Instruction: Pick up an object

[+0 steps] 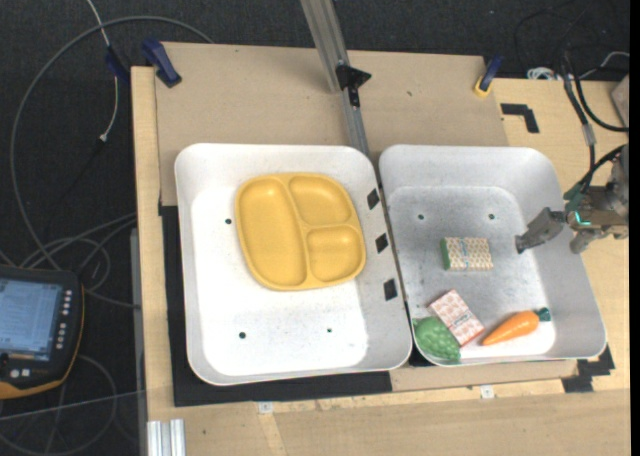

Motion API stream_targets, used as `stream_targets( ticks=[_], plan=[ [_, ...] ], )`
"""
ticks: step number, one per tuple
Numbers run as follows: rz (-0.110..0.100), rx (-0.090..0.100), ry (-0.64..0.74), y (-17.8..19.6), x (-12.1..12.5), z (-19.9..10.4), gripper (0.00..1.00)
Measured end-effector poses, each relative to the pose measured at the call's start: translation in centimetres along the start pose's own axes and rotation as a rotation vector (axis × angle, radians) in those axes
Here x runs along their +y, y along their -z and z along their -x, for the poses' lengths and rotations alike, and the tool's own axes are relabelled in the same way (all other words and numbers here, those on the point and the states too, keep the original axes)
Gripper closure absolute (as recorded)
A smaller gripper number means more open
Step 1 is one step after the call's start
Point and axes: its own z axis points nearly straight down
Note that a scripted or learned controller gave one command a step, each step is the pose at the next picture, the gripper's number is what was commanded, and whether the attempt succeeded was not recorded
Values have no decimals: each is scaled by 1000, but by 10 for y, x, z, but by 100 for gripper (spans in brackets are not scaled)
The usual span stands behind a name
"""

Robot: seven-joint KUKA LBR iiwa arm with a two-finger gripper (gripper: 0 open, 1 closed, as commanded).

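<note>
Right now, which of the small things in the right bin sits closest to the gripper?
The patterned block, alone mid-bin, left of the gripper; the carrot, card and green item lie farther down.

Robotics lab: cardboard-topped bench [250,94] with clamps, loose cables [60,74] on dark carpet, a teach pendant [35,329] (screen lit).
</note>
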Motion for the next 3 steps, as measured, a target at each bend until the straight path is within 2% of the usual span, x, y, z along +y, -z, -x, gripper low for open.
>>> stream_targets(
  ticks=[1, 2, 3],
  plan=[
    [1, 0, 0, 0, 0, 0, 0],
    [-6, 2, -1, -58, -9, -3, 0],
    [-5, 1, -2, -102, -8, 3, 0]
  ],
)
